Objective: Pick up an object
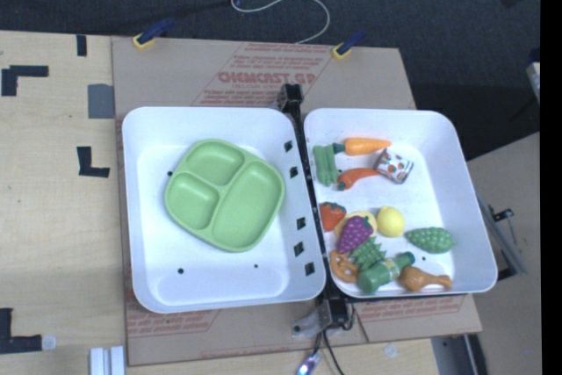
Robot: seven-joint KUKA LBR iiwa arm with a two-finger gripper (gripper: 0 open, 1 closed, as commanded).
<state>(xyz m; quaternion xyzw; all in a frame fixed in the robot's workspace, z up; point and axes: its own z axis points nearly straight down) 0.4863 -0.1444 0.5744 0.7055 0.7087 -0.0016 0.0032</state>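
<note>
Cardboard (pixel 263 75) under my bins is showing red mirrored lettering, unreadable. A green tray (pixel 225 194) is lying centre-left; toy foods (pixel 373 215) are crowding centre-right. My pincer's state: I cannot tell.

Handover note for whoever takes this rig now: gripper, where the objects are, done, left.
Left bin: green divided plate lying flat.
Right bin: toy food clustered toward the divider, including a carrot, lemon, purple grapes and a white spotted cup on its side.
Done: nothing picked yet, all items rest in the bins.
Left: grasp one object and lift it.
</note>
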